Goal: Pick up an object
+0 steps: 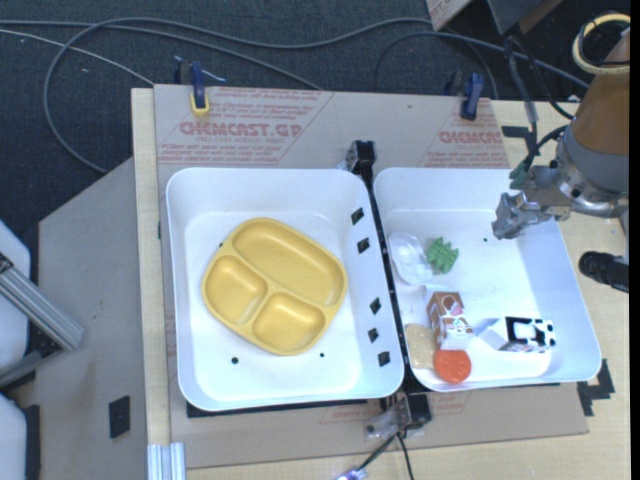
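The jaws [508, 218] hung over the upper right part of the right bin [570, 268], at the end of the grey arm [600, 138] that reached in from the right; how far apart they stood could not be told, and nothing showed between them. The objects lay below and to the left of the jaws, apart from them. Nearest was a small green piece [441, 254], just beside a clear, whitish wrapper [408, 258] near the bin's left wall. Farther down stood a small brown and white carton [447, 317], with an orange-red round thing [452, 366] just below it and a pale flat piece [420, 344] at its left. A black and white patterned item [527, 334] lay near the bin's lower right corner. In the left bin [190, 268] rested a yellow divided plate [275, 285] with three compartments. Both bins sat on a board clamped to the desk [100, 268] by blue clips [198, 76] at the far edge.
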